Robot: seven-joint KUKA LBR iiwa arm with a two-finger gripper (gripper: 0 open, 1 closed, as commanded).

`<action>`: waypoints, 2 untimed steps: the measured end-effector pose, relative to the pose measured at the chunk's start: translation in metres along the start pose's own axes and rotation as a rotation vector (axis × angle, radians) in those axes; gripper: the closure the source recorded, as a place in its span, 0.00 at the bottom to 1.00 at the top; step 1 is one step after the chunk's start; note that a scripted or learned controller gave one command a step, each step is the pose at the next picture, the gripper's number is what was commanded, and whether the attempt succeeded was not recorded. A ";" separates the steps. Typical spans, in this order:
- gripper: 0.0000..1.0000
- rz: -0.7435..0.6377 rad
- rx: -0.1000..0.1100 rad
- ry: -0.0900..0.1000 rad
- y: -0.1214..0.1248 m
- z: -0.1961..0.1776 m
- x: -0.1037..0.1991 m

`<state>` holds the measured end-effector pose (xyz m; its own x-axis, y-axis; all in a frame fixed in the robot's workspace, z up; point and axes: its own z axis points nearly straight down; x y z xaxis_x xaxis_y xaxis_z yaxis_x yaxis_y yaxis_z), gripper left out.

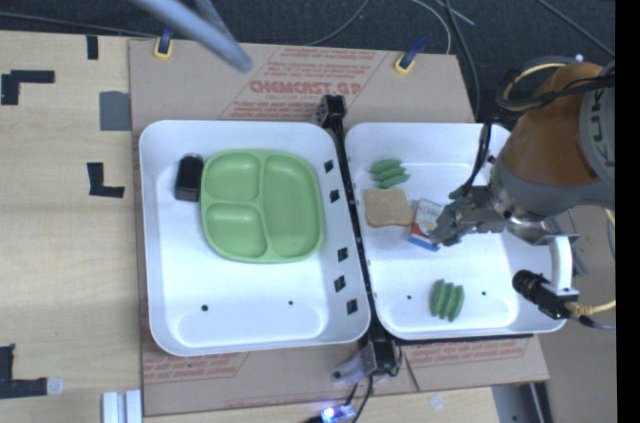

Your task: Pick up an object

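So the arm was reaching in over the right bin, and the pincer was parked low, right at a small white, red and blue carton near the bin's middle. Whether it was released or clenched couldn't be told; the tips were lost in dark clutter against the carton. The carton was judged to be the likely pick. For the step to go well, the pincer probably needed to be centred over the carton's short side and dropped straight down, since a slanted approach could just shove it. What could get in the way: a tan toast-like slice was lying just beside the carton on its left, maybe touching, so it could be nudged or pinched along with it. Elsewhere in that bin, a green pod was sitting near the far wall and another green pod near the front, both well apart from the carton. In the left bin, a green divided plate was sitting with a small black block touching its left edge, nowhere near the action.
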<state>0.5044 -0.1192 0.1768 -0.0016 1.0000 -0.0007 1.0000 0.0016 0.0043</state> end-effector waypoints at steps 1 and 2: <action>1.00 0.000 0.002 0.001 0.001 -0.034 0.000; 1.00 -0.005 0.006 0.003 0.013 -0.026 0.053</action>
<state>0.5175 -0.0660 0.2026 -0.0068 1.0000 0.0019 1.0000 0.0068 -0.0018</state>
